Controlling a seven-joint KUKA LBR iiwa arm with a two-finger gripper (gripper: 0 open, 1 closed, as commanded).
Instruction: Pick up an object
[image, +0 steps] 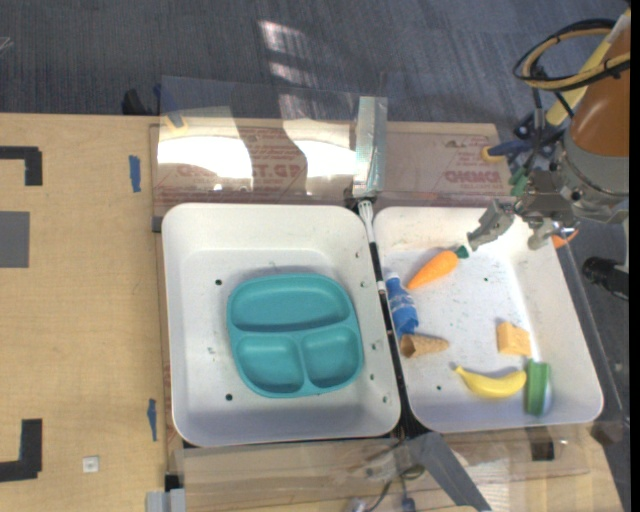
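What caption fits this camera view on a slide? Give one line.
KUKA gripper open above the right bin of toy carrot, banana and bottle; teal tray left.

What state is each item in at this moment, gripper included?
gripper: open, above the right bin's far edge, holding nothing
carrot: lying loose in the right bin, near the gripper
blue bottle: lying on its side by the divider
cone: lying flat
banana: lying flat, against the green cylinder
yellow wedge: lying flat
teal tray: upright in the left bin, compartments bare
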